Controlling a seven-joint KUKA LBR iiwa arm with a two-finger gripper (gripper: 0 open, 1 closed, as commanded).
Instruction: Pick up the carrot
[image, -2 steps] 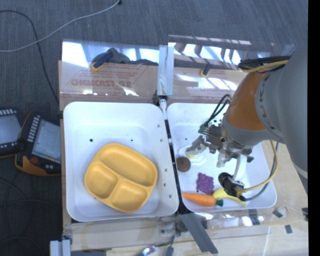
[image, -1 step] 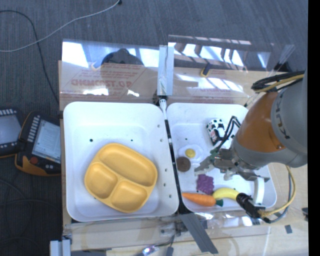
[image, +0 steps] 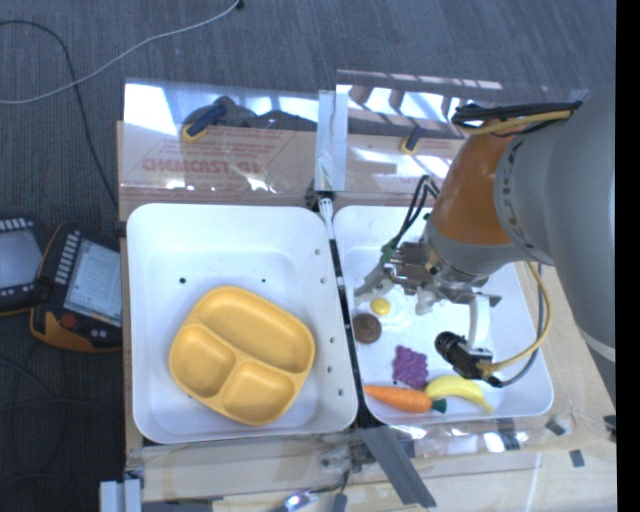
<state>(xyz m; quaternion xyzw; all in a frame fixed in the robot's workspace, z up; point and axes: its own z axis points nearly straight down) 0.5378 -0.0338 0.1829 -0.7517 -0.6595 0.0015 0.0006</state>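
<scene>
- Camera view: the carrot (image: 397, 398) lies flat on the floor of the right bin (image: 525, 395), near its front wall, with its green end just beside the banana (image: 461, 389) and the purple grapes (image: 409, 364) just behind it.
- The gripper (image: 432, 292) hangs over the middle of that bin, well apart from the carrot, above the fried egg (image: 383, 308) and near the brown round piece (image: 367, 328).
- Whether the jaws are spread or pressed together I cannot tell; nothing shows between them.
- My judgement: the pick is not yet done; reaching the carrot, closing on it and lifting all remain.
- The left bin (image: 160, 250) holds a yellow divided plate (image: 240, 352).
</scene>
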